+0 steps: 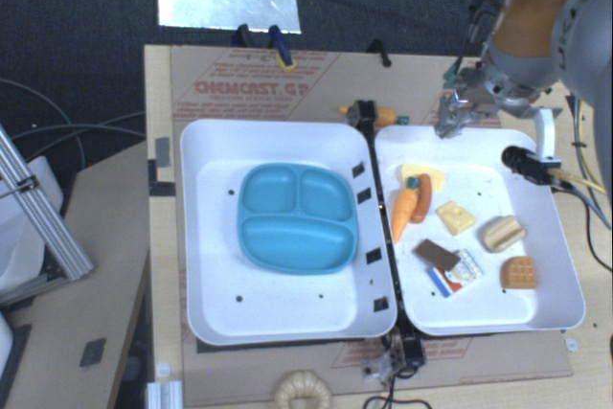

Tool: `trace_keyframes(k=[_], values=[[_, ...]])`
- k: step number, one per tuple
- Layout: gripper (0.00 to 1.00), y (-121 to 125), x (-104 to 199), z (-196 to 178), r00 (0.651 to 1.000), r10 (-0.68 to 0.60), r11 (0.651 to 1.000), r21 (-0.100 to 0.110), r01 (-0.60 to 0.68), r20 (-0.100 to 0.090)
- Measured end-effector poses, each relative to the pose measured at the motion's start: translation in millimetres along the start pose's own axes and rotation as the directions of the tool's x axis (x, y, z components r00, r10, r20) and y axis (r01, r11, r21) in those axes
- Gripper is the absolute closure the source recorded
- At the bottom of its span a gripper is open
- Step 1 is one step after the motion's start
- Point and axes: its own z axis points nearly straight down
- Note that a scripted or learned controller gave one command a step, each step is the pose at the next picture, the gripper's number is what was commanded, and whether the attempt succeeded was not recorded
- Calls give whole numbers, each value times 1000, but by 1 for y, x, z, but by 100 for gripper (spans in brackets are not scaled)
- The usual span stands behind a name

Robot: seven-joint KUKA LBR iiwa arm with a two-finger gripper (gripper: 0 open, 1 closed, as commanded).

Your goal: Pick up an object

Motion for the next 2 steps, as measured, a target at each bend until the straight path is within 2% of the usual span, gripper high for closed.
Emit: trace_keyframes(k=[1, 2], values=[[100, -4, 49, 1, 1000, 0, 1000, 1, 0, 0], [100, -2, 104, -14, 1000, 1, 1000, 0, -1, -1]])
